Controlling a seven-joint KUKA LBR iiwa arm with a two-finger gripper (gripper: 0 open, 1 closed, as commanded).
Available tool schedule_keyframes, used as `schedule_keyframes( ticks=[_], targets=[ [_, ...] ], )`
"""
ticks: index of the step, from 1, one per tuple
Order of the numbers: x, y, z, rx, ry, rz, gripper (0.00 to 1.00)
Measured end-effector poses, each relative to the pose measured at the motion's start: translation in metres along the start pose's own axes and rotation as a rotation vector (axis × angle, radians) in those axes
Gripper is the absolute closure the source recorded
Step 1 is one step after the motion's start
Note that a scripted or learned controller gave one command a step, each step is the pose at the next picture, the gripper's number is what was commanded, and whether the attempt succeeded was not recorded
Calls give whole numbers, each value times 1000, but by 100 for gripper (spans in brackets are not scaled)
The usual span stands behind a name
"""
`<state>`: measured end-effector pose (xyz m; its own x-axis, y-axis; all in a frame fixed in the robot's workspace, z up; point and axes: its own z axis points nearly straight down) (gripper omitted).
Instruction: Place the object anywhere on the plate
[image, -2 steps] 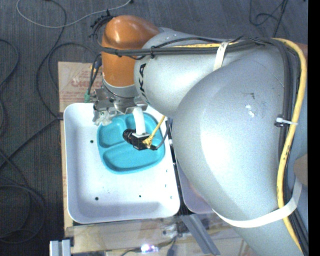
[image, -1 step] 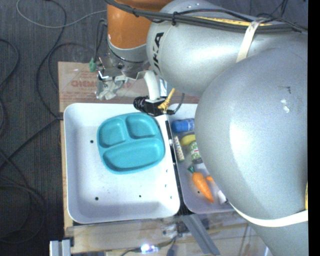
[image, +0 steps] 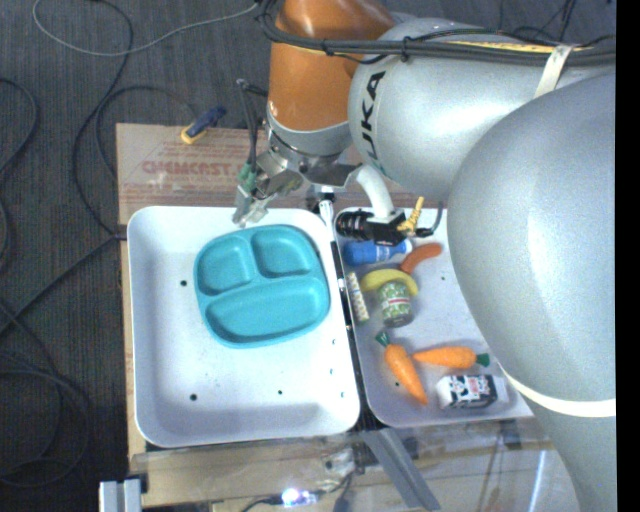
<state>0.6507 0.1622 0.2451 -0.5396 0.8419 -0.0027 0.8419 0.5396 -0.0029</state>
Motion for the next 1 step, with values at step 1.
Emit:
schedule_keyframes(
  ticks=[1],
  targets=[
    [51,-35,-24,-1,3,26,100]
  ],
)
